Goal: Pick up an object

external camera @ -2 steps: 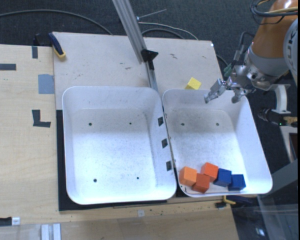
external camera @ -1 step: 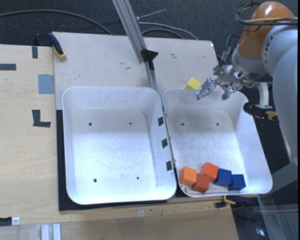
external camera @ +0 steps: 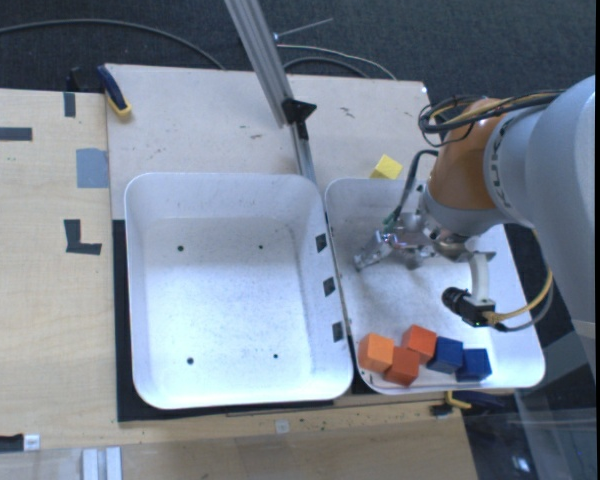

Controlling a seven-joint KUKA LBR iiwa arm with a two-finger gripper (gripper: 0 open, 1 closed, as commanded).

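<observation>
Several small blocks lie together at the near end of the right bin (external camera: 435, 298): an orange block (external camera: 379, 350), two more orange ones (external camera: 418, 340) (external camera: 403, 366), and two blue blocks (external camera: 447, 353) (external camera: 473, 364). My gripper (external camera: 373, 256) hangs low over the middle of the right bin, close to its left wall. It points left and stands well behind the blocks, apart from them. No block is on or under it that I can see.
The left bin (external camera: 140, 268) sits beside the right one. A yellow block (external camera: 386, 167) lies on the bench just behind the right bin. A metal rail (external camera: 265, 53) slants down toward the gap between the bins. A black cable connector (external camera: 465, 306) hangs off the wrist.
</observation>
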